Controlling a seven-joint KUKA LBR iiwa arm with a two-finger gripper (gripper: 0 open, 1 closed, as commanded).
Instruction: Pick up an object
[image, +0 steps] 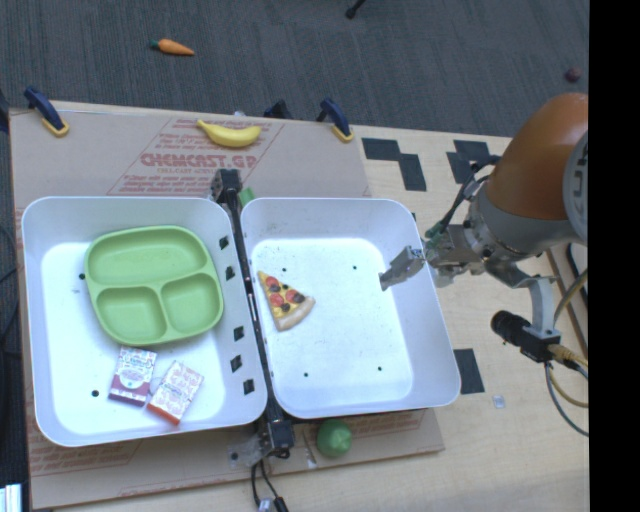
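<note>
The pizza slice lies at the left side of the right bin, near the divider. The hand hovers over that bin's right edge, well apart from the slice; I cannot tell its state.

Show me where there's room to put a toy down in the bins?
Most room: the right bin, past the pizza slice by the divider. The left bin is crowded: green tray, two packets in front, just bare strips around them.
</note>
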